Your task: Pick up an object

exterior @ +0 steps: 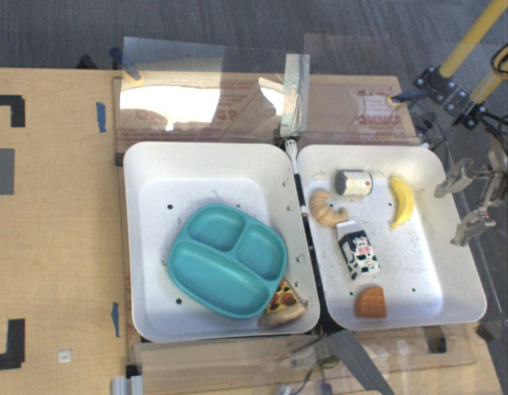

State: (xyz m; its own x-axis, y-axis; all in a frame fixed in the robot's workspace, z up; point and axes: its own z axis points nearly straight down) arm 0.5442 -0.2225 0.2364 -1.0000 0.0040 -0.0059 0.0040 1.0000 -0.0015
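Nothing is being held yet: the gripper (pixel 472 197) is hovering open and empty at the right bin's (pixel 463 299) right edge, with the banana (pixel 401 201), can (pixel 352 183), croissant (pixel 325 207) and carton (pixel 359 252) lying unpicked inside.

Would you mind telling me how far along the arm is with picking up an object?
Nothing looks picked yet. The banana, croissant, can, milk carton and orange waffle all lie in the right bin. The gripper sits at that bin's right edge, over no item. Approach, grasp and lift all remain.
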